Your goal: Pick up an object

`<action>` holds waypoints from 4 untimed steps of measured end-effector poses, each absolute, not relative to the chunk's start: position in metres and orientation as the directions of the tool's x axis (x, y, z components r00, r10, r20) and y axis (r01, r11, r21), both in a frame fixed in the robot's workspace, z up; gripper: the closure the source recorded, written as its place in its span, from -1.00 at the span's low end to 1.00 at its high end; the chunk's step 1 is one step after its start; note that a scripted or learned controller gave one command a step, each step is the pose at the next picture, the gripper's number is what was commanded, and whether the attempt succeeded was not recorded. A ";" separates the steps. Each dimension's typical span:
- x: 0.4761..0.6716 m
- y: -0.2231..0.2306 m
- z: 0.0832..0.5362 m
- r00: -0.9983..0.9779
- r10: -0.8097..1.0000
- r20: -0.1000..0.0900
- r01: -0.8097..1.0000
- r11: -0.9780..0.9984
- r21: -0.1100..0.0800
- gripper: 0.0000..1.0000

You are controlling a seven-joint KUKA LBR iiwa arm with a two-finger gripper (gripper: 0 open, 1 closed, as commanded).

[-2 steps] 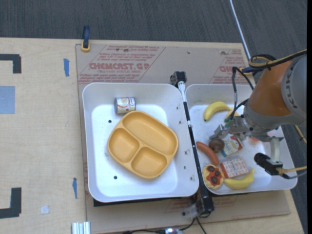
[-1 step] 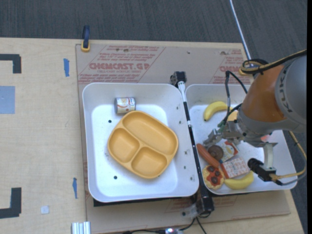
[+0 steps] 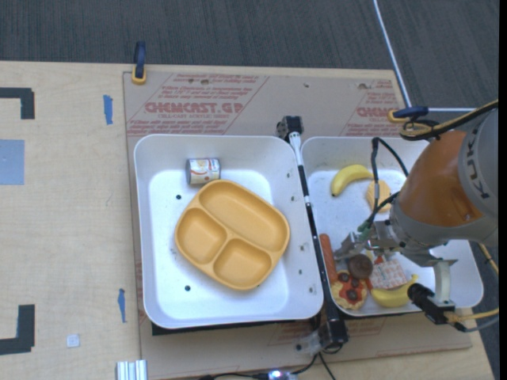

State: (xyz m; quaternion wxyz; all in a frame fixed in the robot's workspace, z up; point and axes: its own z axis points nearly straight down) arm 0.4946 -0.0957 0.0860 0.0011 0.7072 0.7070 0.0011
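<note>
Pale wood tabletop (image 3: 63, 236), smooth; cardboard sheet under two white bins. Left bin (image 3: 150, 212): small can (image 3: 203, 169) on its side, rigid, likely to roll; yellow three-compartment plate (image 3: 231, 234), stiff plastic, glossy. Right bin (image 3: 471, 279): red sausage-like toy (image 3: 325, 253) by dividing wall, pizza slice (image 3: 349, 291), banana (image 3: 349, 177) at back, second banana (image 3: 390, 295) in front. We judge toys light, hard, slippery; take front banana across its middle. Claw (image 3: 358, 252) low over this clutter; we cannot tell its state.

One fixed overhead camera looks down aslant on both bins (image 3: 150, 236).
</note>
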 end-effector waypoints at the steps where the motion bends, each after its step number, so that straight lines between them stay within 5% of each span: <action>1: 0.496 -0.096 0.096 0.001 1.000 -0.001 1.000 -0.001 0.007 1.00; 2: 0.480 -0.031 0.185 -0.001 1.000 0.001 1.000 0.001 0.001 1.00; 3: 0.487 -0.103 0.194 0.000 1.000 -0.002 1.000 0.000 0.002 1.00; 4: 0.485 -0.044 0.203 -0.002 1.000 0.001 1.000 0.002 0.001 1.00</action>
